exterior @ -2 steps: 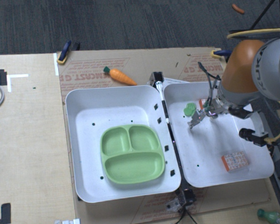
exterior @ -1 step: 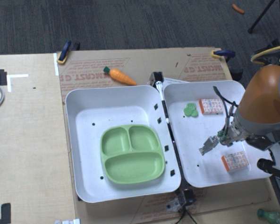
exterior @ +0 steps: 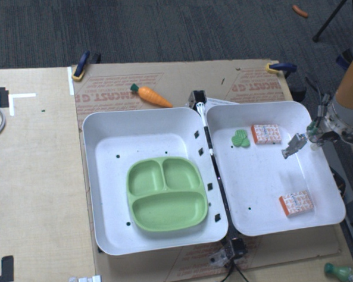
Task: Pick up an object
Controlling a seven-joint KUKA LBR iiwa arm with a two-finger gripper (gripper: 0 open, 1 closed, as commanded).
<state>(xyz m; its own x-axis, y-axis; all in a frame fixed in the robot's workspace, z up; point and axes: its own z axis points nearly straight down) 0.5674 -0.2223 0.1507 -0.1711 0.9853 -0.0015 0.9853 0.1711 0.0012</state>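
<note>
In the right bin [exterior: 324,218] lie a small green leafy toy [exterior: 241,139], a red and white box [exterior: 266,134] at the back, and a second red and white box [exterior: 297,203] near the front right. My gripper [exterior: 295,145] hangs over the right bin's right side, between the two boxes, touching neither. Nothing is seen between its fingers.
The left bin [exterior: 102,148] holds a green divided plate [exterior: 166,193]. A toy carrot [exterior: 151,96] lies on the cardboard behind the bins. Clamps sit at the cardboard's back corners. A green bottle [exterior: 345,271] lies at the bottom right on the floor.
</note>
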